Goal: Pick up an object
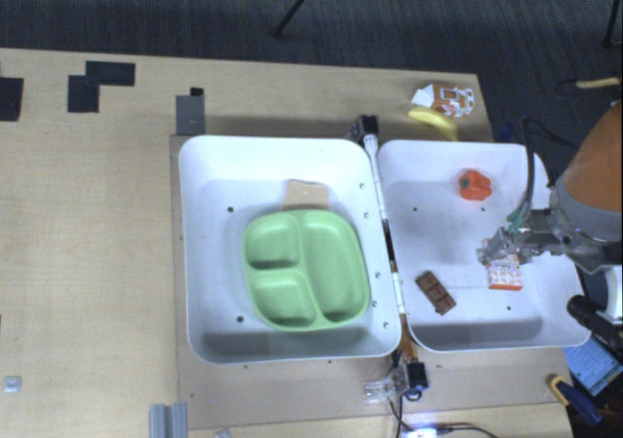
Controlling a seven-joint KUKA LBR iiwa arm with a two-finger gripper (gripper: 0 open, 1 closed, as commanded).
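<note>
My gripper reaches in from the right and hangs low over the right side of the right bin. Directly below it, touching or nearly touching, lies a small white and orange packet. A brown chocolate bar lies to the gripper's lower left on the bin floor. An orange-red round object rests toward the bin's far side.
The left bin holds a green divided plate with a tan block behind it. A yellow banana and a small printed packet lie on the bench beyond the right bin. Cables sit at the front edge.
</note>
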